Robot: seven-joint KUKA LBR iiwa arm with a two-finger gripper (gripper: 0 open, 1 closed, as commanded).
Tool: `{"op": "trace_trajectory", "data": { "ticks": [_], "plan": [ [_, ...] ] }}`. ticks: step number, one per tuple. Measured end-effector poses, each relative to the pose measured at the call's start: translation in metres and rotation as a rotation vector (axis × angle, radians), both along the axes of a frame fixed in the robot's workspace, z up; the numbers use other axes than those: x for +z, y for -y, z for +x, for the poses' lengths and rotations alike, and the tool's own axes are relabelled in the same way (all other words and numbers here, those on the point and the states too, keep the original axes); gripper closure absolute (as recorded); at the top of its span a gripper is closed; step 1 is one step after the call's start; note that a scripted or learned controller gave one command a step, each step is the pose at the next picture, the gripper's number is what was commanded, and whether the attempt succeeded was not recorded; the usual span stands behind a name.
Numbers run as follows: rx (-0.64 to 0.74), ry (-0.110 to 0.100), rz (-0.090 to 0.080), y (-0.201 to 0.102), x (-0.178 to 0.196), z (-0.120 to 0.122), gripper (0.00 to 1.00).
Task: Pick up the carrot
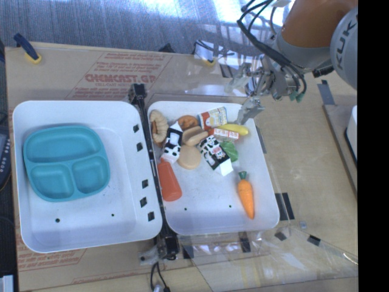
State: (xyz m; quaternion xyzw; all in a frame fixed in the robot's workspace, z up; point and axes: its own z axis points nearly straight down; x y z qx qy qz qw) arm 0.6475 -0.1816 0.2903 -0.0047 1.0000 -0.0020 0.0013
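Observation:
The carrot (245, 196), orange with a small green top, lies by itself in the right bin (200, 215) near its right wall, tip toward the front. My gripper (248, 111) hangs over the bin's back right corner, above a yellow item (235, 129). It is well behind the carrot and apart from it, and nothing shows in its grasp. The grey arm with its orange band (310, 17) comes in from the upper right.
A heap of toy food fills the back of the right bin: two cow-patterned cartons (214, 151), a tan piece (189, 157), a bread-like item (159, 127), an orange-and-white carton (213, 117). A red bottle (169, 180) lies at its left wall. The left bin holds a teal divided plate (64, 161).

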Motion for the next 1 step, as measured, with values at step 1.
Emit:
{"op": "trace_trajectory", "data": {
  "ticks": [1],
  "plan": [
    [-0.04,-0.016,0.007,0.0061,-0.1618,-0.101,0.0]
  ]
}}
